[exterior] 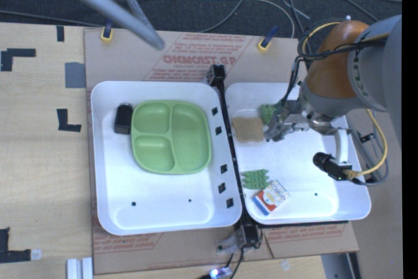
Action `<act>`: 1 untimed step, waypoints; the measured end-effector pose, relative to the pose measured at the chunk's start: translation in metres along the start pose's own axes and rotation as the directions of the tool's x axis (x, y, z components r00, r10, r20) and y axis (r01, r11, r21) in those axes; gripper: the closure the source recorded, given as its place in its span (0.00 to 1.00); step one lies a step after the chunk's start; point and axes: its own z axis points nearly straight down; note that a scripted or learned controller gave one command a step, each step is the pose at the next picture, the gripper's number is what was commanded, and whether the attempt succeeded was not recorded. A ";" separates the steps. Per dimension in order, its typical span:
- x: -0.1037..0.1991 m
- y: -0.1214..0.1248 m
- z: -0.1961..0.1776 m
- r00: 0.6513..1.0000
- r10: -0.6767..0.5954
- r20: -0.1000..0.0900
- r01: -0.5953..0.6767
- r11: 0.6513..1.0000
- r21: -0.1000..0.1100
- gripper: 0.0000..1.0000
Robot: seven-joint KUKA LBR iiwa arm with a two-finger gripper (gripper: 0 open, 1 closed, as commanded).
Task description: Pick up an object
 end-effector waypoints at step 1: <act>0.000 0.002 -0.053 1.000 -0.001 0.000 0.001 1.000 -0.001 1.00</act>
